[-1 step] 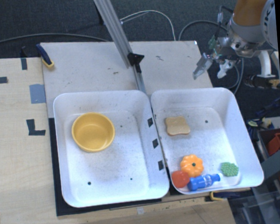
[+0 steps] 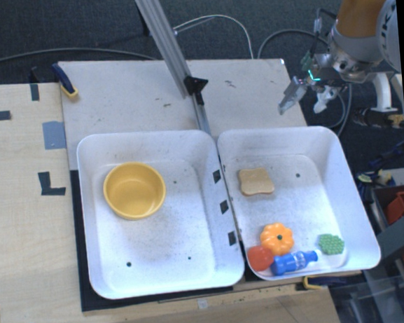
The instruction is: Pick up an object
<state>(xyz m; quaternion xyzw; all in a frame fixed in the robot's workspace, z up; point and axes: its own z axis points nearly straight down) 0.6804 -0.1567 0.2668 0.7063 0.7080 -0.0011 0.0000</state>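
Note:
My gripper (image 2: 306,97) hangs above the bench beyond the far right corner of the right bin (image 2: 334,181), its two fingers spread open with nothing between them. In the right bin lie a tan slice of toast (image 2: 256,181) near the middle, and along the front edge an orange pumpkin (image 2: 277,238), a red tomato (image 2: 260,258), a blue bottle (image 2: 293,262) lying on its side and a small green piece (image 2: 330,244). The left bin (image 2: 106,267) holds a yellow bowl (image 2: 134,190), upright, at its left.
A grey metal pole (image 2: 167,41) slants from the top down to the gap between the bins. Black cables (image 2: 269,42) loop over the bench behind the right bin. A blue and yellow clamp (image 2: 65,80) sits at the back left.

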